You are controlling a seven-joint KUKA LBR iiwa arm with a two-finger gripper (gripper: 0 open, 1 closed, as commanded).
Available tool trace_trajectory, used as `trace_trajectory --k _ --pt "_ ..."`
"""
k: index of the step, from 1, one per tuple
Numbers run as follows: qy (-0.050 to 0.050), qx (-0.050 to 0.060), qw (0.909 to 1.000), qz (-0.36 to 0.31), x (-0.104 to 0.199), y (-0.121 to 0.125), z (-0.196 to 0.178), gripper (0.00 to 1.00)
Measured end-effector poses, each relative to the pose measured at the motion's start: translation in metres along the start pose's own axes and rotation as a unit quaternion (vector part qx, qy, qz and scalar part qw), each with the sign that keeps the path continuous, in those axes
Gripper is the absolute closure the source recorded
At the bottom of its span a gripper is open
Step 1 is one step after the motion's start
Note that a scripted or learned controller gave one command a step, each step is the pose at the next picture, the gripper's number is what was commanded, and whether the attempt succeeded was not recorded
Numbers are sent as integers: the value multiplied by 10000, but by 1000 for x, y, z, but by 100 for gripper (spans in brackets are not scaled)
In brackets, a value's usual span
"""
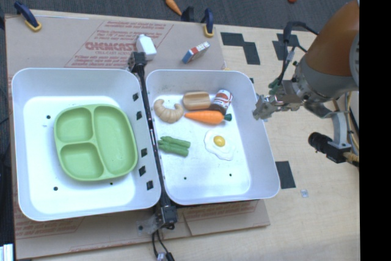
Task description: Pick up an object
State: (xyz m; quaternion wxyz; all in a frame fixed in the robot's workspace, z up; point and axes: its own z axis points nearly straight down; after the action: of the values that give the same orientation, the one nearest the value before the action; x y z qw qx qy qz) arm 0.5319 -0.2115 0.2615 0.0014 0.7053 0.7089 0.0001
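The right bin (259, 159) holds a croissant (167, 110), a hot dog bun (196, 99), a carrot (204, 117), a small red and white can (222, 98), green beans (174, 145) and a fried egg (219, 144). My gripper (264, 108) hangs just outside the right bin's right rim, level with the carrot. Nothing shows between its fingers. The grey arm with its orange band (336, 33) comes in from the right.
The left bin (24, 131) holds a green divided plate (95, 141). A small box (195, 52) and a white block (146, 44) lie on the cardboard behind the bins. Clamps (208, 21) grip the board's back edge. Small toys (173, 5) lie on the floor beyond.
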Motion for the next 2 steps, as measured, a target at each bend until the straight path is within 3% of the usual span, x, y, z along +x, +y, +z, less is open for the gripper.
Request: trace_trajectory --k 1,2 --pt "7 12 10000 -5 1 94 34 100" --pt "3 9 10000 -4 0 94 33 0"
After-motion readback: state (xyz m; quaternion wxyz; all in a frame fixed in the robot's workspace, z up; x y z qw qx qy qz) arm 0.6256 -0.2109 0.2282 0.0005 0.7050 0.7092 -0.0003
